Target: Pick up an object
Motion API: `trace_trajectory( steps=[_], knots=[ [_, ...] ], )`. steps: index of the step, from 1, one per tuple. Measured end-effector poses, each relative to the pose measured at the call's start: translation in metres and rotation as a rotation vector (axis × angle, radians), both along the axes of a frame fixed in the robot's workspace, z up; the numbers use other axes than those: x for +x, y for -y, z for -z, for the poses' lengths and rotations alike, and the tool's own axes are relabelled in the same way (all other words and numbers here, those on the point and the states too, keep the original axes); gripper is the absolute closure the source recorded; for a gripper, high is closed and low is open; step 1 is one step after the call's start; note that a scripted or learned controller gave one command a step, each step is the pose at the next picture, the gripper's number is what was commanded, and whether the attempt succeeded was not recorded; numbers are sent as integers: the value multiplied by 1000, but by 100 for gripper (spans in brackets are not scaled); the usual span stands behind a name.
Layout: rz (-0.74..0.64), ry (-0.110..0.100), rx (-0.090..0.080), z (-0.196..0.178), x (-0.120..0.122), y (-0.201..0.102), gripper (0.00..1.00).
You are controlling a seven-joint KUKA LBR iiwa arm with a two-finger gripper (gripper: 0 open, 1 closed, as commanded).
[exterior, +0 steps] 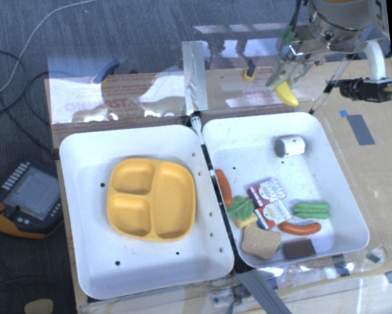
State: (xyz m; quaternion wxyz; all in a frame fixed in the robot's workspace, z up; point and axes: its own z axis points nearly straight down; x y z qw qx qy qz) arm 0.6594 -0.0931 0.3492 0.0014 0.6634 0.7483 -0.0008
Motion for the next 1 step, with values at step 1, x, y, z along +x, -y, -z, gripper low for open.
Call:
trace_trajectory(
  steps=[1],
  knots=[
    [-171, -4, 3, 99, -68, -29, 100]
  ],
)
